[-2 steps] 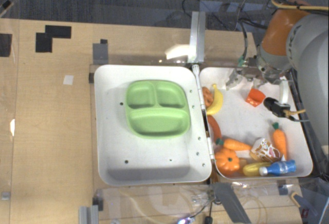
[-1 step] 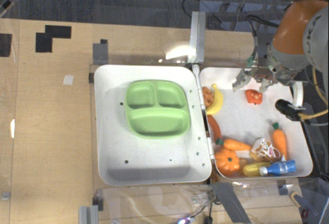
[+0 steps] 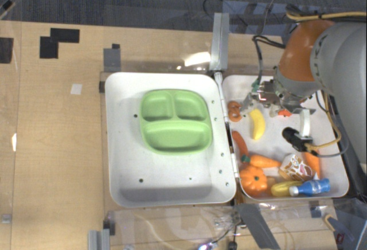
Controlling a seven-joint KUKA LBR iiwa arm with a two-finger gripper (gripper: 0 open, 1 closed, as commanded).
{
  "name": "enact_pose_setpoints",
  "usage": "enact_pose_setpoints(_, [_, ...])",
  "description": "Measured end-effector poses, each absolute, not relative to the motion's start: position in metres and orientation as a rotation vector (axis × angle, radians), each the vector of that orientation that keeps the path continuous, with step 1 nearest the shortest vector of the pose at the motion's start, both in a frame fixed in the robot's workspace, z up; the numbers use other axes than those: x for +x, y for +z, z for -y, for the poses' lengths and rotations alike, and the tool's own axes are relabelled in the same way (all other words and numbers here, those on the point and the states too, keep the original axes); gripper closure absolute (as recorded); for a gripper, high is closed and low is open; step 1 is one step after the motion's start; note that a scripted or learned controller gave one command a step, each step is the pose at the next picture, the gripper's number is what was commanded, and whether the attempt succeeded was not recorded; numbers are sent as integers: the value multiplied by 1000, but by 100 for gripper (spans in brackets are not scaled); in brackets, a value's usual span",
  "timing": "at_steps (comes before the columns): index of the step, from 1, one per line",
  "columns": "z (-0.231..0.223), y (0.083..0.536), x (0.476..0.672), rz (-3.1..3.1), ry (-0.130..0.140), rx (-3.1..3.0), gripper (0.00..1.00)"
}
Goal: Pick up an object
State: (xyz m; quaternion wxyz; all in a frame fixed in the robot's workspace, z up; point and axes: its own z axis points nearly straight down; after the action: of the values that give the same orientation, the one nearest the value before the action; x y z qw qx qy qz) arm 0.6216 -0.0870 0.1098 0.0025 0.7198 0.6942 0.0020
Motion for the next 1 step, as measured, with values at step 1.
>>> enact_pose_setpoints(1, [86, 97, 613, -2175, 25, 2240, 0])
